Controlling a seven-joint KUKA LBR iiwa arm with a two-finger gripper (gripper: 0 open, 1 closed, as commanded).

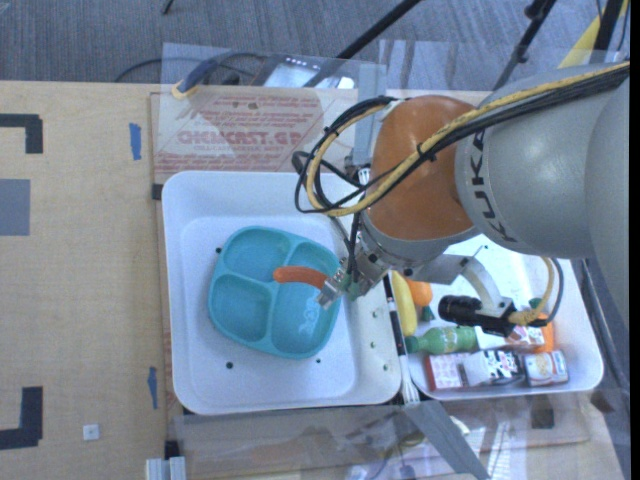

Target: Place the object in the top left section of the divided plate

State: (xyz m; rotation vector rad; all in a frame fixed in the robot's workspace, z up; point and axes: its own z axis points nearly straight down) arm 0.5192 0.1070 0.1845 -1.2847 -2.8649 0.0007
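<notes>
Teal divided plate (262, 303) sits in the left white bin (190, 368), bare floor all round it. Jaws (333, 286) over plate's right rim; orange carrot (296, 276) lies just beside them. Jaw state: cannot tell.

I see the wooden bench (80, 298) carrying two white bins: the left bin (190, 368) just beside the right bin (585, 368), with a printed board (240, 138) behind the left bin.

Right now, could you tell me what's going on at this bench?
The robot arm reaches over the left white bin, its gripper at the right edge of a blue divided plate. An orange carrot-like piece lies across the plate's upper right part, touching the gripper's tip. More toy food sits in the right bin.
</notes>
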